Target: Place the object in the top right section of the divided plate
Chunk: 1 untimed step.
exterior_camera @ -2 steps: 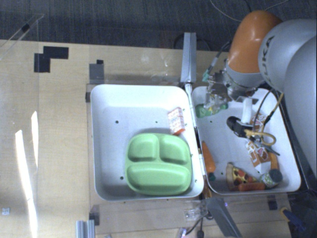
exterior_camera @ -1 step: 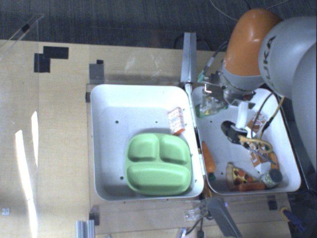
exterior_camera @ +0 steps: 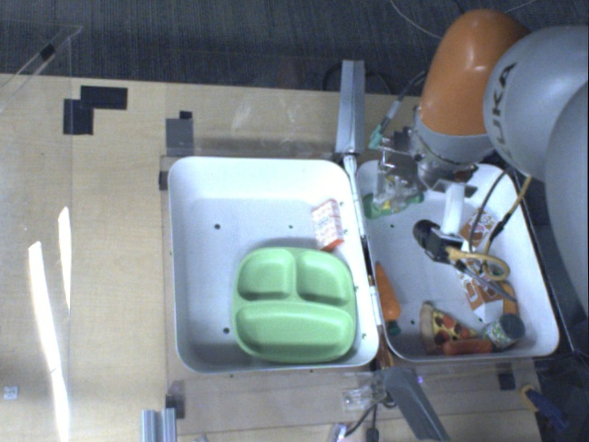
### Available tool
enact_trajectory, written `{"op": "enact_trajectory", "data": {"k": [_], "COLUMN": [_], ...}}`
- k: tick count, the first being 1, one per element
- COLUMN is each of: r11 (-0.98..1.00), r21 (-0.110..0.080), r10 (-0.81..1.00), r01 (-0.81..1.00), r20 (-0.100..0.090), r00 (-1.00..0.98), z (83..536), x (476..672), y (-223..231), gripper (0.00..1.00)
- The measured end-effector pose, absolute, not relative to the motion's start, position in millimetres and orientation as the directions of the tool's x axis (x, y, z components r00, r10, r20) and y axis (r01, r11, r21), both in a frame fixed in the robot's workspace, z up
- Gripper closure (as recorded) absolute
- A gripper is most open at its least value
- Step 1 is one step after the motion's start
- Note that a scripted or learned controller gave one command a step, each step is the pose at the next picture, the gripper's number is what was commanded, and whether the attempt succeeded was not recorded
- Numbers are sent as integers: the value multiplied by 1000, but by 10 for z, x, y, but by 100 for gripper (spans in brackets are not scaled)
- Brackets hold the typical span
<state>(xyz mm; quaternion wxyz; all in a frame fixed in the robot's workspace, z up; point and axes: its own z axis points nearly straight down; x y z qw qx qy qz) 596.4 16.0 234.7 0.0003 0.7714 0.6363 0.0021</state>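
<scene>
1. The plate [exterior_camera: 294, 304] is green, has three sections and lies in the left bin [exterior_camera: 198, 247], well to the left of the jaws and lower in the view. Its top right section [exterior_camera: 324, 279] is bare, and it is the section nearest the jaws.
2. A small red and white packet [exterior_camera: 327, 224] lies left of the jaws, across the wall between the bins. It sits just beyond the top right section, not on the plate.
3. The object, by my guess, is the little green thing [exterior_camera: 375, 206] just at the jaws' left, low in the far left corner of the right bin [exterior_camera: 405, 274]. It looks bright green and a bit glossy. Its shape is too small and too crowded by the gripper to make out.
4. I'd judge it light, and perhaps slippery if that sheen is real. I can't tell whether it is stiff or soft. It sits close to the bin wall, so I'd pinch it across its middle on the sides facing away from the wall.
5. The gripper [exterior_camera: 398, 191] hangs low over that corner. From here I can't tell whether the jaws are spread, pressed together or pinching anything.
6. Below the jaws, a carrot [exterior_camera: 386, 293] lies along the wall. A black thing [exterior_camera: 428, 238] sits to their lower right, and a pizza slice [exterior_camera: 442, 325] lies farther down. All three are apart from the green thing.
</scene>
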Motion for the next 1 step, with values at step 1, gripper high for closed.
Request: {"op": "enact_trajectory", "data": {"k": [1], "r11": [-311], "r21": [0], "r10": [950], "r01": [950], "r20": [1], "r00": [311], "z": [2106], "x": [5892], "y": [337], "gripper": [100]}}
